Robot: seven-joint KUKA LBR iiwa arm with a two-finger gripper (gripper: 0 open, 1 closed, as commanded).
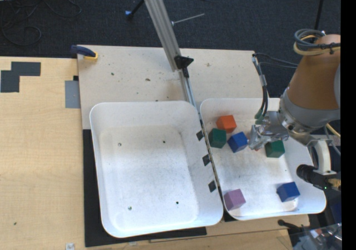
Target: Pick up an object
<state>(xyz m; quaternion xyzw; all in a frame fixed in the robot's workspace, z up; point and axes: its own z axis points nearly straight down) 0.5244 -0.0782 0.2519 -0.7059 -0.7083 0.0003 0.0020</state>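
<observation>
Right bin (311,201) holds six cubes: two blue (237,141) (288,191), two green (217,138) (275,148), one orange (226,123), one purple (234,198). Gripper (259,139) sits low between the upper blue cube and the right green one, which it partly covers. Can't tell the finger state, too blurred. Arm (314,85) is cut off at the frame's right edge.

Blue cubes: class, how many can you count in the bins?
2. One blue cube sits near the right bin's middle, beside a green cube. The other blue cube lies near its front right corner. The arm may hide more.
</observation>
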